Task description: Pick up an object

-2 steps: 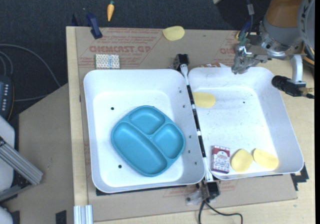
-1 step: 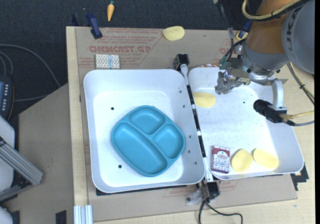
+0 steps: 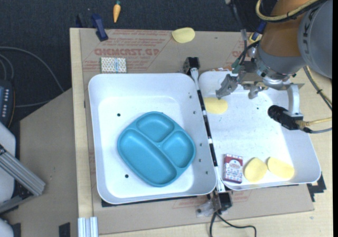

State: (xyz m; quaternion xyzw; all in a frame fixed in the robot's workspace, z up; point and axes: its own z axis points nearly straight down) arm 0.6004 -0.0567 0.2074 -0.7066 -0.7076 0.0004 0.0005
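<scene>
you'll see the gripper (image 3: 238, 87) hanging with fingers spread, holding nothing, just above the yellow disc (image 3: 216, 105) by the right bin (image 3: 296, 178)'s left wall, seemingly lined up for a grab.

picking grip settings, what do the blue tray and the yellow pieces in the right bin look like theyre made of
Blue tray: looks like moulded plastic, matte to satin; even colour, rounded dividers between three compartments.

Yellow pieces: smooth, rounded, uniformly pale yellow, no sheen. Possibly soft plastic or foam toy food; the view leaves hardness open.

Right bin: seemingly thin white plastic, with a faint gloss and rolled rim.
</scene>
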